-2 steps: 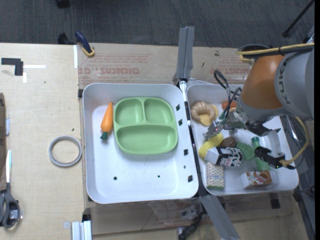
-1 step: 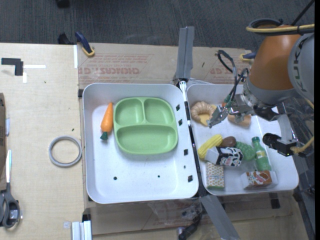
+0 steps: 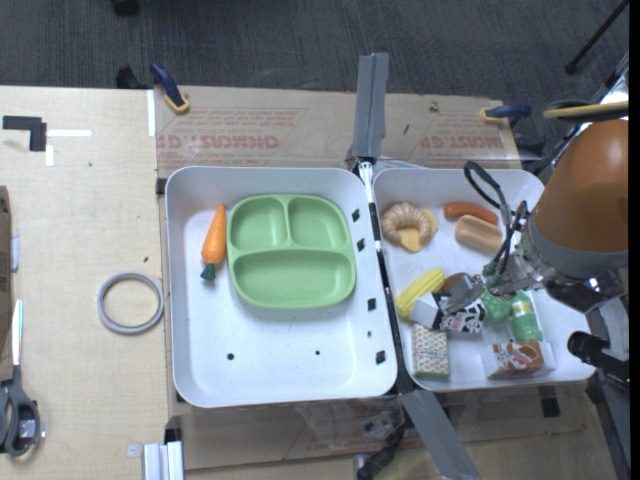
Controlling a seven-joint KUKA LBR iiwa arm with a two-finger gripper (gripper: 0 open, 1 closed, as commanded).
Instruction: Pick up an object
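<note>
The pale tabletop (image 3: pixel 80 228) carried two white bins side by side, and the one grey-and-orange arm (image 3: pixel 590 198) reached in from the right. The left bin (image 3: pixel 290 368) held one green divided plate (image 3: pixel 292 250) and one carrot (image 3: pixel 213 236) just left of it. The right bin (image 3: pixel 440 190) held eight small things, one of each: a curled pastry (image 3: pixel 408 225), a sausage (image 3: pixel 470 211), a bun (image 3: pixel 477 232), a corn cob (image 3: pixel 420 290), a cow-patterned carton (image 3: pixel 464 319), a green bottle (image 3: pixel 524 320), a patterned box (image 3: pixel 431 353) and a printed packet (image 3: pixel 518 358). The gripper (image 3: pixel 483 290) sat low among the cluster at the middle of the right bin, right by the carton and bottle; whether it was released or clenched on anything could not be told. Judged from this, the pick was at the grasp stage: nothing looked lifted, so securing an object and raising it seemed left to do.
</note>
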